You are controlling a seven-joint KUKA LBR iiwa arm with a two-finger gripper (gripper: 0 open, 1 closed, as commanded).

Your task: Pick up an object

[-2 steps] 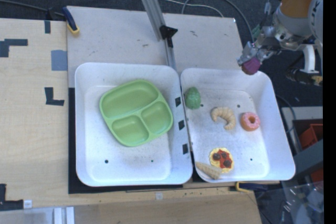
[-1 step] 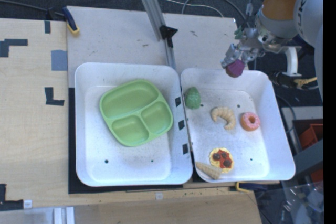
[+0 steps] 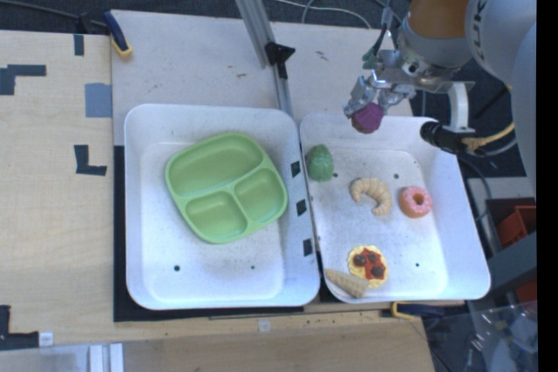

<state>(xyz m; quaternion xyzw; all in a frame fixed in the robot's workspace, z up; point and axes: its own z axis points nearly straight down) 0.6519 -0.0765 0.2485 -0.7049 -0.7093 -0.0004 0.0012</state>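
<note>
My gripper [image 3: 366,111] hangs over the far edge of the right bin [image 3: 453,213], shut on a small purple object [image 3: 368,118] that sits between its fingers, lifted above the bin floor. Below it in the right bin lie a green round toy [image 3: 320,162], a tan croissant [image 3: 373,193], a pink donut [image 3: 415,202], a small pizza-like piece with red topping [image 3: 368,263] and a tan wedge [image 3: 345,282] at the near edge.
The left bin [image 3: 148,266] holds a green divided plate [image 3: 227,186]. A metal rail [image 3: 248,4] slants down to the gap between the bins. Cables [image 3: 340,0] lie on the bench behind the right bin.
</note>
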